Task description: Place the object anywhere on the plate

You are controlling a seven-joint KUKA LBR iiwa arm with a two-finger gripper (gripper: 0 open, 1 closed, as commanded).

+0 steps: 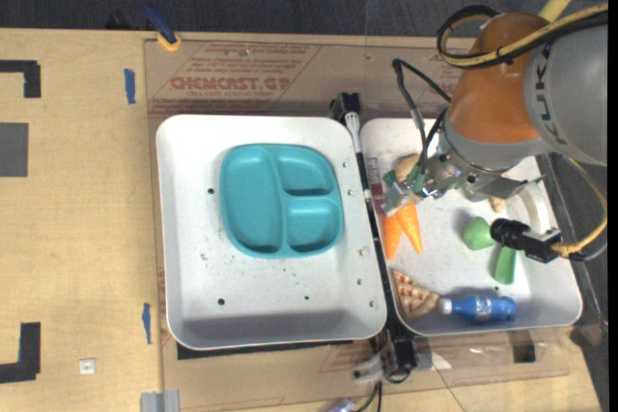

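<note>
Your target plate is a teal, rounded-rectangle dish with three sunken compartments: one long section and two smaller ones. It lies flat in the middle of the left bin, well off to the left of the gripper, across the divide between the two bins.

The object nearest the gripper is the orange carrot, a tapered piece with a second wedge beside it, lying in the right bin directly below the gripper and just beside it. You cannot tell from this angle whether the carrot's upper end touches the gripper or merely sits under it.

The arm comes in from the right, its orange band and grey wrist hanging over the upper part of the right bin, the gripper pointing down and to the left near that bin's left wall. The gripper is a small cluttered shape here, and you cannot tell how far it is open or whether it has hold of anything.

Further right and below the gripper you see two green pieces, a blue bottle lying on its side, and a waffle-patterned wedge near the lower left corner of that bin
</note>
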